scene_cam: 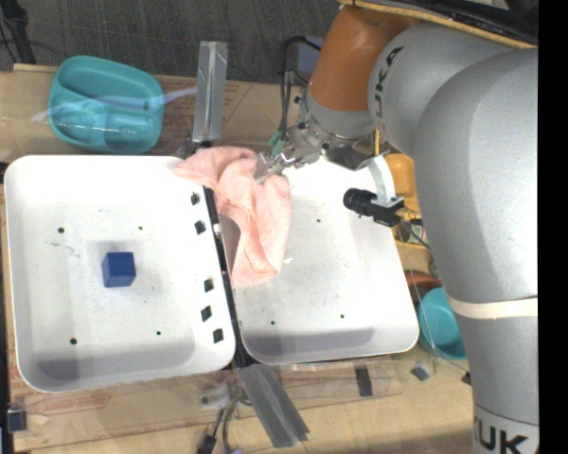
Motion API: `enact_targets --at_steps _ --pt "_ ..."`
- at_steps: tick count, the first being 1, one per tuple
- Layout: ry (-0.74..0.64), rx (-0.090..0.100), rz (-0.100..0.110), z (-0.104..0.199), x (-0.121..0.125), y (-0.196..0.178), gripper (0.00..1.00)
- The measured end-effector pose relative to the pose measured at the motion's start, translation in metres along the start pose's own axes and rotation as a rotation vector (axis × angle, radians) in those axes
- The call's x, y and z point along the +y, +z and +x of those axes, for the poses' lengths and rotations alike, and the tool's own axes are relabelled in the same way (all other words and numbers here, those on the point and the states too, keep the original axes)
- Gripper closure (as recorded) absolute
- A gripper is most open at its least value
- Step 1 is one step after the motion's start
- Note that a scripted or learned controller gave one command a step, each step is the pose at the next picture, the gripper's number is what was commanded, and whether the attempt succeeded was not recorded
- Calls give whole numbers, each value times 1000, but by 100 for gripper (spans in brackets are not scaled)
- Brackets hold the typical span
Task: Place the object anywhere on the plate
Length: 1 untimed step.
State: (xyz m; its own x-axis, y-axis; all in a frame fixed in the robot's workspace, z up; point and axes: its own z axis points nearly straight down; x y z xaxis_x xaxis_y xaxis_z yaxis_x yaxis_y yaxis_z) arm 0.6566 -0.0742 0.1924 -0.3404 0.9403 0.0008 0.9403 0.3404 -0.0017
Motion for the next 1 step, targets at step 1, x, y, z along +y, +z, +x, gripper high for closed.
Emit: enact_targets --at_steps 1 --pt "-93 0 0 104 38 1 100"
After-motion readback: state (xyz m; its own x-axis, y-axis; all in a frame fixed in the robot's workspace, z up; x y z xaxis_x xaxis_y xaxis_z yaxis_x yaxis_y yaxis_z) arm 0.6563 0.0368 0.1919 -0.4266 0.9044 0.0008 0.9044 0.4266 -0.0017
